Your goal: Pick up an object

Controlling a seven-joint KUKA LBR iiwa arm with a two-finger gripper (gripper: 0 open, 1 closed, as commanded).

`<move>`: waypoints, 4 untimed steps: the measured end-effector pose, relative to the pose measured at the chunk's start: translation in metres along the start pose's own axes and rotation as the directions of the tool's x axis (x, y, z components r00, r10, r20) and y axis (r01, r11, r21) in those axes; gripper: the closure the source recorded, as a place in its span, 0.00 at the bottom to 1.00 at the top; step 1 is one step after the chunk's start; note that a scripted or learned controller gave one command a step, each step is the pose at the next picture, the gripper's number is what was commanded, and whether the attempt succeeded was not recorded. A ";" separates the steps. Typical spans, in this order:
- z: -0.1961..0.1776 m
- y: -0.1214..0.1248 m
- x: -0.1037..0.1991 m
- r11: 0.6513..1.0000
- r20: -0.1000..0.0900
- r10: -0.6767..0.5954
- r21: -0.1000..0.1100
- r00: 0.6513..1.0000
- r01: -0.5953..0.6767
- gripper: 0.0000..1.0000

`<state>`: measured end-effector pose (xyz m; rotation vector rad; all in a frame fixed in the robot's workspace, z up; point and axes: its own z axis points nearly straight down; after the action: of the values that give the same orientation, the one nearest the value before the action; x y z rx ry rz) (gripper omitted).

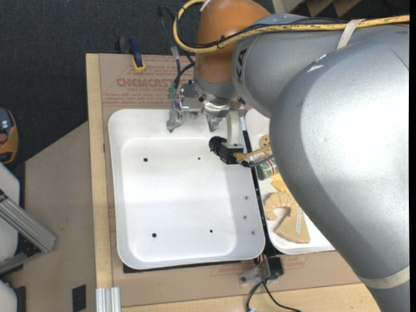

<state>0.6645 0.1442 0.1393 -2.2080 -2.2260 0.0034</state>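
Right bin [307, 246] mostly behind arm [338, 109]

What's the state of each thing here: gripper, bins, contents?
gripper: open, nothing between its fingers, low over the far end of the left bin.
left bin: flat on the bench, bare white floor showing.
right bin: flat beside it, largely hidden by the arm.
tan pieces: lying loose in the right bin.
green item: lying in the right bin, partly hidden.
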 end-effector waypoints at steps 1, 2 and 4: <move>-0.040 0.002 0.070 1.000 -0.001 0.001 -0.011 1.000 -0.001 0.00; -0.048 0.002 0.065 1.000 0.002 0.005 -0.009 1.000 -0.005 1.00; 0.006 -0.098 0.081 1.000 0.004 0.010 0.003 1.000 -0.010 1.00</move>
<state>0.5659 0.2241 0.1339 -2.2193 -2.2161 0.0111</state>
